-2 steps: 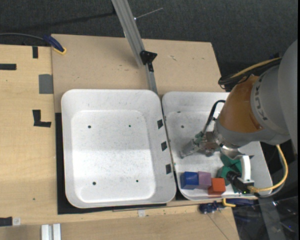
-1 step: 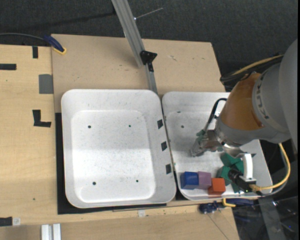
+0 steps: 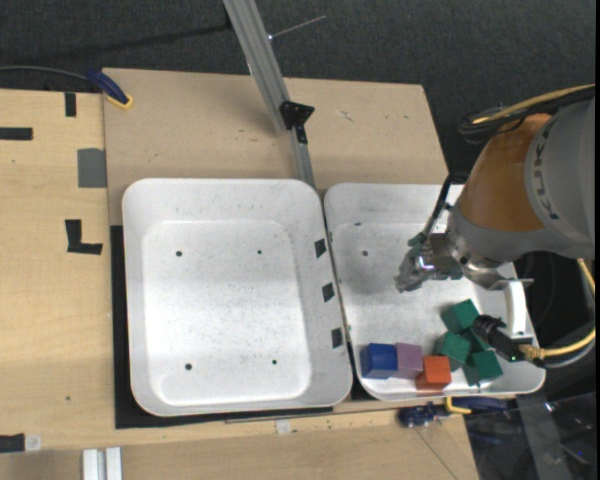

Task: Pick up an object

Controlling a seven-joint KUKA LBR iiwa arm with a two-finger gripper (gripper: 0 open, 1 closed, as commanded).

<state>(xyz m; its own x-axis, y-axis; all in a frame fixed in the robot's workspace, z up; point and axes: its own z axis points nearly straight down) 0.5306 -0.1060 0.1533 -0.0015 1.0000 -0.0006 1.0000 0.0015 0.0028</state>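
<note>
Bench (image 3: 230, 118): plywood top, two shallow white bins side by side at centre. Left bin (image 3: 150, 218) bare inside. Right bin (image 3: 380, 208) carries all the loose pieces, bunched along its near wall toward 5 o'clock, probably slid or dropped there, since the bin floor above them is open.

Arm (image 3: 540, 188): grey with orange band, enters from 3 o'clock and bends down over the right bin. Gripper (image 3: 412, 276) hangs low over bare bin floor near the bin's middle. Nothing visible between its fingers; whether they are spread or closed, cannot tell at this slant.

Pieces, larger first: green blocks (image 3: 468, 340), a cluster of dark green shapes, at roughly 4 o'clock from the gripper and near it. Blue cube (image 3: 380, 359) at 6 o'clock, a little further. Purple block (image 3: 409, 359) touching the blue one's right side. Orange cube (image 3: 436, 371) just beside the purple, against the green cluster.

Judgement: no object picked yet; the gripper sits apart from every piece, the green cluster being nearest.
</note>
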